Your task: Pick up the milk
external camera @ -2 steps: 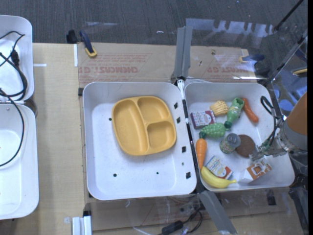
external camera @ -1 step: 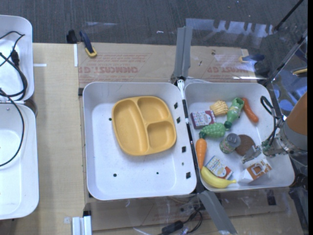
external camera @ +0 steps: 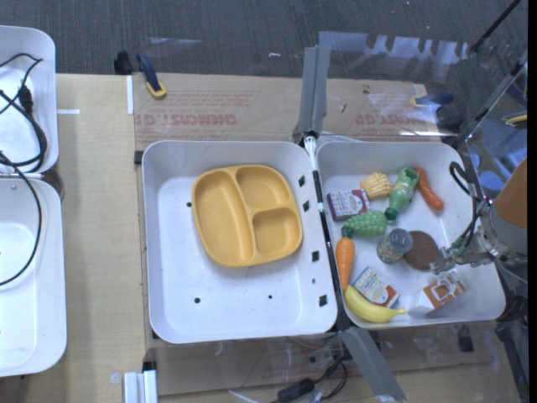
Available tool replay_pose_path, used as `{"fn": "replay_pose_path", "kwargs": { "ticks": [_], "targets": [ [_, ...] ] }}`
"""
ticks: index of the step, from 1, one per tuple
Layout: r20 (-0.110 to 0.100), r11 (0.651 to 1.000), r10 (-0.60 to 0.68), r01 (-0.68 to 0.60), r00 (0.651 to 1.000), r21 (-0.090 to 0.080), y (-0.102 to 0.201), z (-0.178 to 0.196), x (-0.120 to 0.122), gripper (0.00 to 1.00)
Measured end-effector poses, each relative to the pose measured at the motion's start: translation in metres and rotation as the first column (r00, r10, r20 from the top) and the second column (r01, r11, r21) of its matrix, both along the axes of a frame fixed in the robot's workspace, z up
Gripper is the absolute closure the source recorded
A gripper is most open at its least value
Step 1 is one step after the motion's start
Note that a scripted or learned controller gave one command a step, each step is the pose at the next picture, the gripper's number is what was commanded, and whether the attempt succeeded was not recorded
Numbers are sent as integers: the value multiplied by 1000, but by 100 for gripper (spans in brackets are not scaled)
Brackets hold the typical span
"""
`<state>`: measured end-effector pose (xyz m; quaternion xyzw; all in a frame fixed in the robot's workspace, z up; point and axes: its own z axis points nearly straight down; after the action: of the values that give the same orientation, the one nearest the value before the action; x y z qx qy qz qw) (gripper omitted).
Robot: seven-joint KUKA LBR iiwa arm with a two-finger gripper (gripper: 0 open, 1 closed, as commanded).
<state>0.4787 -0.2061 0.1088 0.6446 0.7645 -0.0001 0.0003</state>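
Note:
Small toy foods lie in the right bin (external camera: 470,175). A small white carton with blue and orange print (external camera: 375,286), which looks like the milk, lies near the bin's front, just above a yellow banana (external camera: 369,307). A maroon and white carton (external camera: 346,203) lies at the bin's left side. My gripper (external camera: 447,261) comes in from the right edge and hangs low over the bin's right part, between a brown round piece (external camera: 419,250) and an orange carton (external camera: 443,292). It is well to the right of the white carton and I see nothing held in it.
The right bin also holds corn (external camera: 377,184), a green bottle (external camera: 402,192), an orange-red pepper (external camera: 430,191), a green bumpy vegetable (external camera: 365,222), a carrot (external camera: 345,259) and a small can (external camera: 394,244). A yellow divided plate (external camera: 247,215) lies in the left bin (external camera: 168,292).

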Motion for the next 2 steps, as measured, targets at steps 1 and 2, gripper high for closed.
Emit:
{"fn": "replay_pose_path", "kwargs": {
  "ticks": [1,2],
  "targets": [
    [0,1000,0,0,1000,0,0,0,0,0],
    [0,1000,-1,1,1000,0,0,9,1,100]
  ]
}}
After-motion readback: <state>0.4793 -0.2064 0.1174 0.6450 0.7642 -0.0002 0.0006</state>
